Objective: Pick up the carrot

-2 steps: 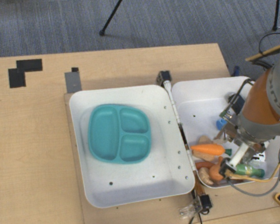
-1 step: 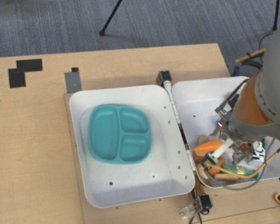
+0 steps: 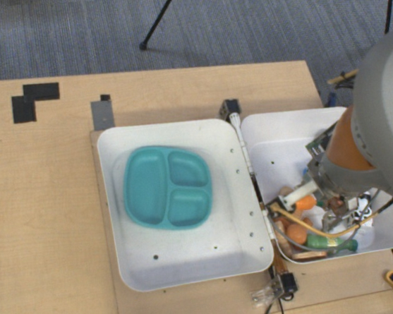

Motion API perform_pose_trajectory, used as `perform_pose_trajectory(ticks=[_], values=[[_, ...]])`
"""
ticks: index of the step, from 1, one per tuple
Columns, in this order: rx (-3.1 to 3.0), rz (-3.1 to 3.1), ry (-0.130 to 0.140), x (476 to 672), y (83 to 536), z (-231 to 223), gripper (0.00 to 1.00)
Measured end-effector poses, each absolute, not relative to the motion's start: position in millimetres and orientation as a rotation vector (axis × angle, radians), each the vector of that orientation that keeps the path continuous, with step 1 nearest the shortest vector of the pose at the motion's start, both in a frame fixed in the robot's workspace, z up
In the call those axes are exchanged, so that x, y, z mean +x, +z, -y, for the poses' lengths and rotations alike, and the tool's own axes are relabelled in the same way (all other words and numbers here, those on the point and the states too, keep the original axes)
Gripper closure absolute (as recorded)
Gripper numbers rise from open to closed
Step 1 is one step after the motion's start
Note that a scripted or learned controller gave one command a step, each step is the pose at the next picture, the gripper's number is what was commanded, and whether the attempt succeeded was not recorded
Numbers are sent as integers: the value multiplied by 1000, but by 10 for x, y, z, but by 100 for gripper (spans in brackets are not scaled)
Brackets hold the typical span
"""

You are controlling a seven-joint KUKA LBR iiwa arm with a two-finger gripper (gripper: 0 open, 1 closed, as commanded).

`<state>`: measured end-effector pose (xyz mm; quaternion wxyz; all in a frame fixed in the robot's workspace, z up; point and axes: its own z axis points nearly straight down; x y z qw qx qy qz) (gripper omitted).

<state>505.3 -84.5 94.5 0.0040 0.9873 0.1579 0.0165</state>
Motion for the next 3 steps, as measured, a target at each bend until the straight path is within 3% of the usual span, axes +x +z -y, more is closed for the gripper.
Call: perform_pose_trajectory(ticks=[1,2,3], values=[[3091,-526,58,5079,1056,827,100],[3090,-557,56,5090,1152,809,100],[3089,-559,55,5089,1150,808,0]])
